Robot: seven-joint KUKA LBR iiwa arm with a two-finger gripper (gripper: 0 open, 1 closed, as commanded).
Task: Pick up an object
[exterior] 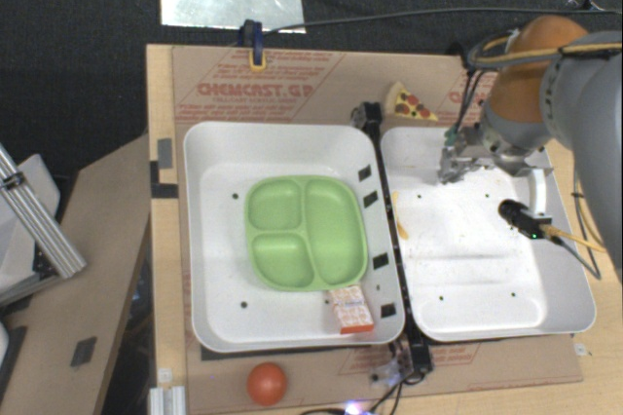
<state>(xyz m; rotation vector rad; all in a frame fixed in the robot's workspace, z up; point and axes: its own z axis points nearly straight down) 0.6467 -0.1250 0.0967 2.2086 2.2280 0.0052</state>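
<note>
Green divided plate (pixel 306 231) lies flat in the left bin (pixel 209 208), long axis running bin-front to back. Beside it sits a small red-and-white packet (pixel 349 310), print unreadable. Gripper (pixel 454 166) hovers over the right bin (pixel 545 306).

The arm (pixel 584 101) is showing a smooth grey casing, rounded in section. An orange band (pixel 531 62) is wrapping the segment above the wrist (glossy, with a bright highlight). Thin dark cables (pixel 474 96) are running alongside the wrist housing. The gripper (pixel 453 165) is appearing as dull grey metal, its detail blurred.
</note>
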